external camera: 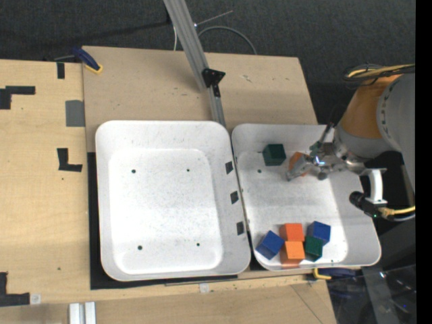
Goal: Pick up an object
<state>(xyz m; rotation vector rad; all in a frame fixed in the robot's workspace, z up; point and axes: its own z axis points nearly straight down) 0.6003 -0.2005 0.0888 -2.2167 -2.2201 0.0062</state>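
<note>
My gripper hovers low over the back of the right bin, reaching in from the right. A small orange block lies right against its tip, partly covered by it. A dark green cube sits just left of that block, apart from the gripper. At the bin's front edge lies a cluster: a blue cube, two orange cubes, a green cube and another blue cube.
The left bin stands beside the right one, sharing a raised rim. A slanted metal pole runs across the back of the bench. The arm's grey and orange body hangs over the right bin's right edge.
</note>
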